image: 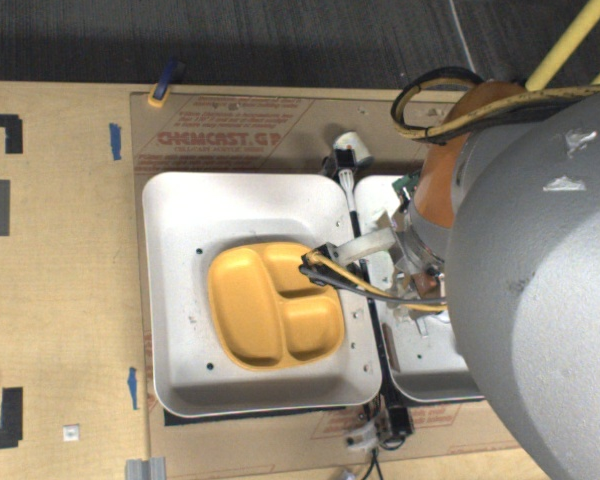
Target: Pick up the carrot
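Searching seemed the step: the arm [540, 268] masked the right bin [420, 368]; claw state unclear, carrot unlocated.

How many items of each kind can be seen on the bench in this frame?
White bins: 2, left and right
Yellow divided trays: 1, in the left bin
Carrots: 0 identifiable
Total: 3
The arm covers most of the right bin, so anything beneath it goes uncounted.

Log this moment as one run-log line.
arm: over right bin | left bin: yellow divided tray | carrot: unseen | grasp: unconfirmed
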`<action>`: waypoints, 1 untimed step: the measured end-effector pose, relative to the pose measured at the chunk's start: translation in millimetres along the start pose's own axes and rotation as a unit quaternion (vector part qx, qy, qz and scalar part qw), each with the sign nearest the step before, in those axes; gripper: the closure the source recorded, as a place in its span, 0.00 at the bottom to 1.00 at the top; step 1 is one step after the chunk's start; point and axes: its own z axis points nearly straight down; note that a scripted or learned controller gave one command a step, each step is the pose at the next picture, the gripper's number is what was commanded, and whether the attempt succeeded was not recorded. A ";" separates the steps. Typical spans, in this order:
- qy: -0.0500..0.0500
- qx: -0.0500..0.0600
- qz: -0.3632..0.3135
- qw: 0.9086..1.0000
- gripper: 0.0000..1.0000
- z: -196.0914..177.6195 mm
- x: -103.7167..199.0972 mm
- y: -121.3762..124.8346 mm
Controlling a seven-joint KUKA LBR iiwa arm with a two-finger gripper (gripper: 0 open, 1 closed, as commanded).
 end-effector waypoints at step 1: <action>0.002 -0.001 -0.005 1.000 1.00 -13.7 27.8 -22.0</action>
